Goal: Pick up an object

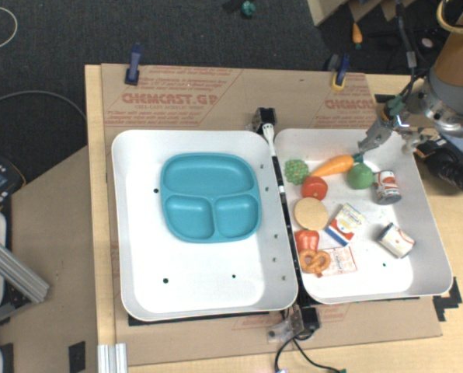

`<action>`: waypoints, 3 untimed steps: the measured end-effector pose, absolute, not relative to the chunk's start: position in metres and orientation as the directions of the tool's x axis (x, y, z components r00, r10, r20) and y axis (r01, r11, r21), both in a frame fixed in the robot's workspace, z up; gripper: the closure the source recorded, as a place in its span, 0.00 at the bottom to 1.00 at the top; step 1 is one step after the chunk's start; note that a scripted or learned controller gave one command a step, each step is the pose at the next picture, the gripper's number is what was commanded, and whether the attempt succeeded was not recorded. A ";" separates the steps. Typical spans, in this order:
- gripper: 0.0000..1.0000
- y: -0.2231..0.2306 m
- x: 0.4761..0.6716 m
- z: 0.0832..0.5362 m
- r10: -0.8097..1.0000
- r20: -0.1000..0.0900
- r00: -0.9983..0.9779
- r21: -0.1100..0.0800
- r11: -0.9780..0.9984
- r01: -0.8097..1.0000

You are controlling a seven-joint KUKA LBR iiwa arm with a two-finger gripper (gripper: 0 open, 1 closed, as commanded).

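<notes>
Reaching stage: the arm (441,92) comes in from the right and its hand (373,140) hangs over the upper part of the right bin (433,243).
Progress: nothing lifted, by my reading; every item lies on the bin floor, so the whole grasp is left to do.
Hand state: cannot tell whether it is open or closed; the tip is small and dark against the white bin.
Hand contents: no item seen in it.
Nearest item: orange carrot (334,164), lying at a slant just below and left of the hand, apart from it.
Also near: green ball (360,176), just below the hand and touching the carrot's right end.
Likely target: carrot or green ball, judged only by closeness; the task names no particular object.
Other items, right bin: broccoli (296,169) and red tomato (314,187) left of the carrot; tin can (386,186) right of the ball; tan round disc (311,214); small white box (396,240); pretzel (315,263) near the lower left.
Left bin (130,231): holds a teal divided plate (210,196), well apart from the hand.
Remaining: descend on one item, close around it, lift clear of the bin.
Risk: carrot and ball touch, so a closing grip may nudge one into the other.
</notes>
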State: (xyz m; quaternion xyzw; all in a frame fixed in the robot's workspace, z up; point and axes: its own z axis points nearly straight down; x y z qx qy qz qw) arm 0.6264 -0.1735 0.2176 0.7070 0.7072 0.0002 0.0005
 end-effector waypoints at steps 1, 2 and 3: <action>0.00 -0.134 0.566 0.321 1.000 -0.001 -0.004 0.010 0.004 1.000; 0.00 -0.079 0.517 0.522 1.000 -0.002 -0.005 0.023 0.005 1.000; 1.00 -0.081 0.519 0.522 1.000 -0.003 -0.001 0.007 0.001 1.000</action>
